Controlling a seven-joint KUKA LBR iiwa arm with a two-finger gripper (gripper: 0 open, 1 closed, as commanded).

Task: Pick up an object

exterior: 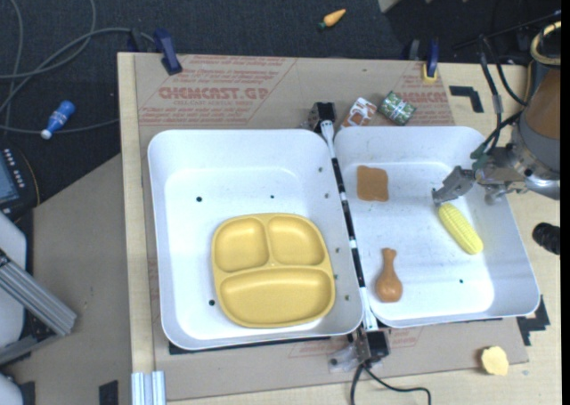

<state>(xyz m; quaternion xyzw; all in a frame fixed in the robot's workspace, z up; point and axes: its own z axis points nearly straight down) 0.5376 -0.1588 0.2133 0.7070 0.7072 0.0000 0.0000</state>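
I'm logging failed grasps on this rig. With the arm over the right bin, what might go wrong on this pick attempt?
The gripper sits just above the upper end of the corn cob, not its middle, so a grasp there may tip or roll it away. The cob also lies near the right bin's far wall, leaving little room. The toast piece and drumstick lie apart, unlikely to interfere.

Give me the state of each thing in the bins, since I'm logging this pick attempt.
Yellow divided plate: flat in the left bin, compartments bare.
Corn cob: lying in the right bin, just below the gripper.
Brown square: lying flat, untouched.
Drumstick: lying flat, untouched.
Gripper: above the corn, holding nothing.
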